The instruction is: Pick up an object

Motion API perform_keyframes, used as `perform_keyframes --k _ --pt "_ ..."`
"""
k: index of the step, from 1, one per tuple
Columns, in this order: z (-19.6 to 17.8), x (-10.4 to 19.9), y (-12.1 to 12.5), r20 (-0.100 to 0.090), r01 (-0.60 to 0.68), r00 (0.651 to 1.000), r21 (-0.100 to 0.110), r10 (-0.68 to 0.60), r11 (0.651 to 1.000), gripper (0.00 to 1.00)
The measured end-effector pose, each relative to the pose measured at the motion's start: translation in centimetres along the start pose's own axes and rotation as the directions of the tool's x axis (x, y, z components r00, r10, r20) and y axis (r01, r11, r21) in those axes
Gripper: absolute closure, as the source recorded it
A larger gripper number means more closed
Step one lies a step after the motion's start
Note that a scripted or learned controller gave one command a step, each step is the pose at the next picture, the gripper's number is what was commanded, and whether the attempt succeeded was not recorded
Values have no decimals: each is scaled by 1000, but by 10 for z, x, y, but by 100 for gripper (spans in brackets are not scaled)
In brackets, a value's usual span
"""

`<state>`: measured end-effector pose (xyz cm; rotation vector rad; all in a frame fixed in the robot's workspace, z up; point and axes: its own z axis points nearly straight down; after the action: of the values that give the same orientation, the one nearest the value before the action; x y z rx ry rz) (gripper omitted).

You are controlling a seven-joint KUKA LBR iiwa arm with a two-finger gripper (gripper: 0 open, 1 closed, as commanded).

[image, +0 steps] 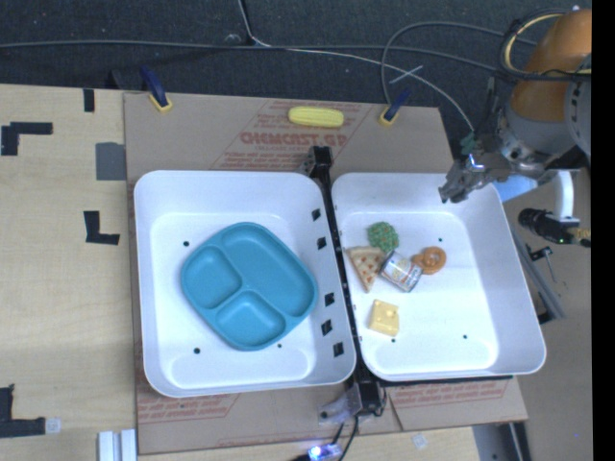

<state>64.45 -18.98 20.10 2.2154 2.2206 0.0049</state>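
The right bin (500, 286) holds several small items grouped left of its middle: a green broccoli piece (382, 234), a tan waffle-like wedge (364, 264), a small silver can (401, 273), an orange pretzel (430, 259) and a yellow cheese block (384, 317). My gripper (461, 182) hangs above the bin's far right corner, well apart from all of them. I see nothing between its fingers.
The left bin (159, 209) carries a blue divided plate (248, 284). A yellow banana-shaped thing (315, 116) lies on the cardboard behind the bins. Cables run across the dark floor at the back.
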Motion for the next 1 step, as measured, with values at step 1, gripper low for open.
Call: perform_keyframes --k 1 --pt "-29 0 1 -1 -1 1000 4 1 1000 100"
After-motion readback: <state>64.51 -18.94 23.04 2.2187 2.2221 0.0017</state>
